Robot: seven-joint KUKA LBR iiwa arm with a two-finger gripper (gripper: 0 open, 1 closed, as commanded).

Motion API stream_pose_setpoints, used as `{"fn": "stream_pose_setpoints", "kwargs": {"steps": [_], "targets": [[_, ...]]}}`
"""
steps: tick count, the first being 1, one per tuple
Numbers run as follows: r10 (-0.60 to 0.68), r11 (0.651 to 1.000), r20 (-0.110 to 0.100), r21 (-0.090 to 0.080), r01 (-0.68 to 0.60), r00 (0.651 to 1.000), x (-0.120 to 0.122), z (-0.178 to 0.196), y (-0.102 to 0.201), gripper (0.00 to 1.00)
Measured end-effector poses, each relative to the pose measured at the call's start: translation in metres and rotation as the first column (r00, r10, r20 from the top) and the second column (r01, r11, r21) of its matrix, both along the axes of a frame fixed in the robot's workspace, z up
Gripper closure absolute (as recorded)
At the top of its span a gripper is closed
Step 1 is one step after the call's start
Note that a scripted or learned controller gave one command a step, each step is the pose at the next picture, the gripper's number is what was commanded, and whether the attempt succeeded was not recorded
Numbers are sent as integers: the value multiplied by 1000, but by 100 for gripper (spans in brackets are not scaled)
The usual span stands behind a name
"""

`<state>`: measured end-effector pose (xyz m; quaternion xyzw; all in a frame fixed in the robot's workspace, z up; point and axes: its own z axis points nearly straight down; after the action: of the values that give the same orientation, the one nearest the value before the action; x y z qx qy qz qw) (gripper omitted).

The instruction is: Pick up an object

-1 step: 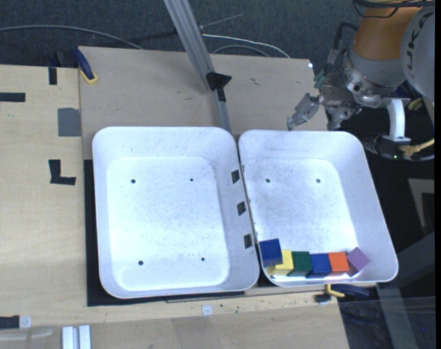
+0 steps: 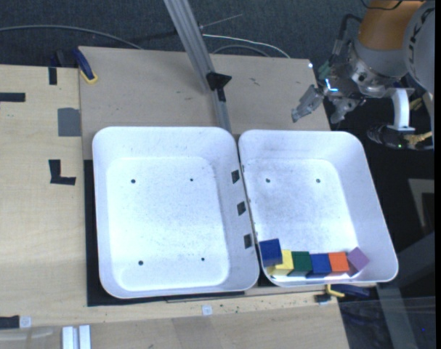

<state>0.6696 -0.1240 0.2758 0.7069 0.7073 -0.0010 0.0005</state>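
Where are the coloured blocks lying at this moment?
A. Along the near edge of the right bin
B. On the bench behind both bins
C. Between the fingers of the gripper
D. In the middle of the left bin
A: the coloured blocks lie in a row along the near wall of the right bin, while the gripper is above the bench behind that bin.

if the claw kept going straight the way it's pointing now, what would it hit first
Probably the bare bench top just behind the right bin. The claw points down and to the picture's left, outside the bin's far rim; depth is unclear from this one view.
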Motion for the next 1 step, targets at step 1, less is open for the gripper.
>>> {"fn": "stream_pose_setpoints", "kwargs": {"steps": [1], "targets": [[1, 1000, 2, 3, -1, 1000, -139, 79, 38, 0]]}}
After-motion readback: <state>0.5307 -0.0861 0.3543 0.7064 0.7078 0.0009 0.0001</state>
